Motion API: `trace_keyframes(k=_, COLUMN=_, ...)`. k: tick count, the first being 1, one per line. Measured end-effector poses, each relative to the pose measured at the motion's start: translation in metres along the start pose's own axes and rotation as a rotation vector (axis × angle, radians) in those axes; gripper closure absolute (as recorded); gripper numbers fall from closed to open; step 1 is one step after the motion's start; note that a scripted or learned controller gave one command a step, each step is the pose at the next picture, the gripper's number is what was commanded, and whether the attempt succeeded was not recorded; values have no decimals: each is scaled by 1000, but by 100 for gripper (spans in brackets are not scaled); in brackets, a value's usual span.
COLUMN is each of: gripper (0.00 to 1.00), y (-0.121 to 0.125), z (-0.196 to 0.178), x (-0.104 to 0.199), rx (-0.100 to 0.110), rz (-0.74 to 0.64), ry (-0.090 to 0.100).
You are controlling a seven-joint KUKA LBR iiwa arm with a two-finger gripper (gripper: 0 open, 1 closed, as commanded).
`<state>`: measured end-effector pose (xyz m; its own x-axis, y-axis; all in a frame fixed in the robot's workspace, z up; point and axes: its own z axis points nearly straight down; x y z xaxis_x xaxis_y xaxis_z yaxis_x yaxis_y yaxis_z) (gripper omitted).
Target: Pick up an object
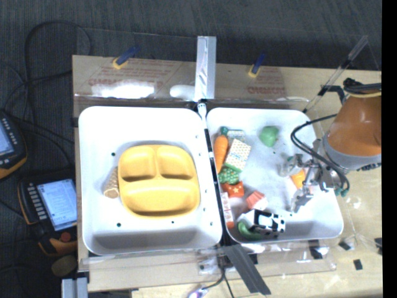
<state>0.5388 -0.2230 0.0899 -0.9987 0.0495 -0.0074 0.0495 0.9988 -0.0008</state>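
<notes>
Metal pincer point(300, 182) (right bin point(322, 225)) above orange piece point(298, 178).

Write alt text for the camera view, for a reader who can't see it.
A robot arm's gripper hangs over the right bin, right of a clutter of small toys including a carrot and green ball. The left bin holds a yellow divided tray.
</notes>
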Motion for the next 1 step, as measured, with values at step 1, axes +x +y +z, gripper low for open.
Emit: trace_keyframes(k=1, gripper=100, y=0, z=-11, x=-3, rx=1, rz=1, ry=-9)
